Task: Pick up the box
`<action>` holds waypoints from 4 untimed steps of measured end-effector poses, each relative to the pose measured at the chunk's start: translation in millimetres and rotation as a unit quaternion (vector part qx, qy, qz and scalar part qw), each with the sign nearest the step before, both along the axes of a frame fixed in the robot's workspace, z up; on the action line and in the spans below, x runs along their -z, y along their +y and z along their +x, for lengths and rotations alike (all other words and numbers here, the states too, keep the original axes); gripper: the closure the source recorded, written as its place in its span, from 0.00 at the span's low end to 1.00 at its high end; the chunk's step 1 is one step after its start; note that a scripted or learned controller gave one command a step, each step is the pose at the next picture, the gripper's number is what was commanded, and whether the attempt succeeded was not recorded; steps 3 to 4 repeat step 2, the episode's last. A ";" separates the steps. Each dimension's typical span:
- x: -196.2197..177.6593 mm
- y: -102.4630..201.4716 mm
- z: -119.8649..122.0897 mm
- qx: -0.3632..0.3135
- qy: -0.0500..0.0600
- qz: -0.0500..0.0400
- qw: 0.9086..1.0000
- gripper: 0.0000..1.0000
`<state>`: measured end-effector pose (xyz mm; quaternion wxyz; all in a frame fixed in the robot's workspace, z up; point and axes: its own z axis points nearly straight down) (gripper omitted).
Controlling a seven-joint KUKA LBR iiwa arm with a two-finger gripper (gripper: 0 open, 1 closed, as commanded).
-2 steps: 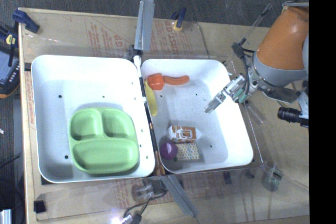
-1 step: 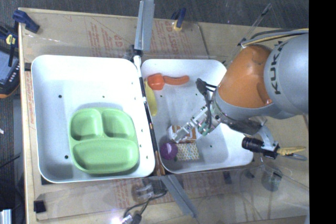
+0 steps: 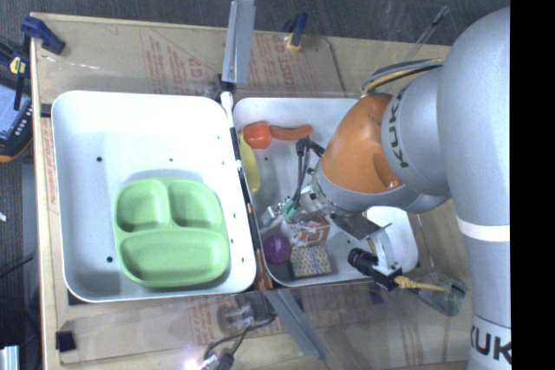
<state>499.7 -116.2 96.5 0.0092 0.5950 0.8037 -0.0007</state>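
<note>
The box (image 3: pixel 311 256), small with a brown and white pattern, lies in the right bin (image 3: pixel 340 107) near its front wall. My gripper (image 3: pixel 297 213) hangs low over that bin, just above the box's far end and close to touching it. The grey arm with its orange band (image 3: pixel 364 152) covers much of the bin's right half. From this angle I cannot make out whether anything is in the gripper.
A purple ball (image 3: pixel 277 249) sits left of the box. An orange carrot-like toy (image 3: pixel 270 133) and a yellow piece (image 3: pixel 250 165) lie toward the bin's far left. The left bin (image 3: pixel 87 126) holds a green divided plate (image 3: pixel 172 232). Clamps and rails line the bench edges.
</note>
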 end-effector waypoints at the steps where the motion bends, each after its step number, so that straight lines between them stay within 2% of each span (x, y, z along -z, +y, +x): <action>1: -7.7 2.9 -1.4 -0.004 0.004 0.004 1.000 1.00; 2: -138.4 34.2 9.6 0.306 0.006 0.009 0.952 1.00; 4: -138.4 34.2 9.6 0.306 0.006 0.009 0.952 1.00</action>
